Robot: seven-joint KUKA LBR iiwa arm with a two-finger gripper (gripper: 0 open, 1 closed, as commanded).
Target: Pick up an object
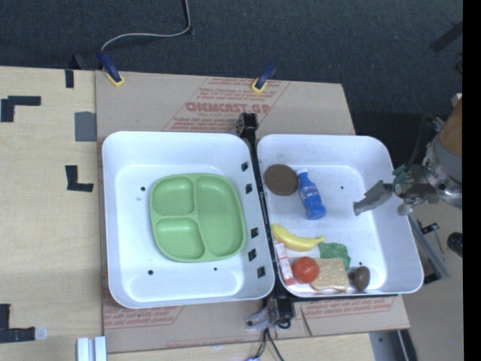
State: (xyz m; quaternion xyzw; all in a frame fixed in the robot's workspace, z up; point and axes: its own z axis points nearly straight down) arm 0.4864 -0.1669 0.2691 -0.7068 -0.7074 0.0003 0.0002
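Camera view: nearest, along the front wall of the right bin, a slice of bread lies between a tomato and a dark brown round item, with a green leafy piece just behind. A banana lies further back. Beyond it are a blue bottle and a brown disc. The hand hangs over the bin's right side; whether it is parted or holding anything cannot be told. The left bin contains a green divided plate.
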